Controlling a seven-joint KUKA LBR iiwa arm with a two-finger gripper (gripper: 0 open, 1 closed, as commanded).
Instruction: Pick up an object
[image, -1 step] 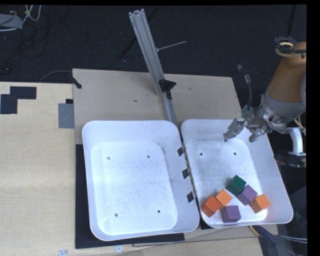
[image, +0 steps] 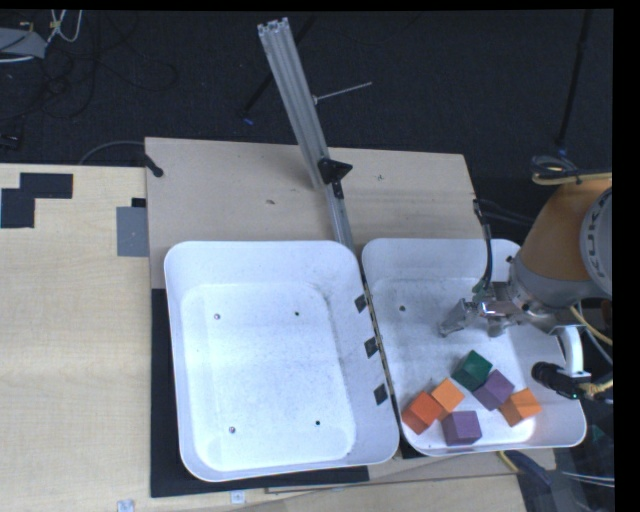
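Over the right bin (image: 420, 262), the tool (image: 462, 318) hangs low above the bare white floor, with the grey arm (image: 560, 255) and its orange band reaching in from the right. Two metal fingers (image: 452, 322) point left and slightly toward the front; they seem to stand a little apart, and nothing sits between them.

Near the front right corner of that bin lies a cluster of small blocks, all apart from the tool. A dark green block (image: 472, 370) is the nearest to the fingers, sitting just in front of them and to the right. Beside it lies a purple block (image: 494, 389), and past that an orange block (image: 520, 406) near the bin's right rim. Toward the middle wall are two more orange blocks, one (image: 447, 395) touching or almost touching the other (image: 423, 411), and a second purple block (image: 462, 427) lies at the front edge. The blocks are roughly cube-shaped, so none has a clear long axis; most sit turned at a slant to the bin walls, corners pointing toward the front and back.

The left bin (image: 262, 355) stands side by side with the right one on the bench (image: 70, 330). A slim metal rail (image: 300, 110) rises at a slant from behind the bins.
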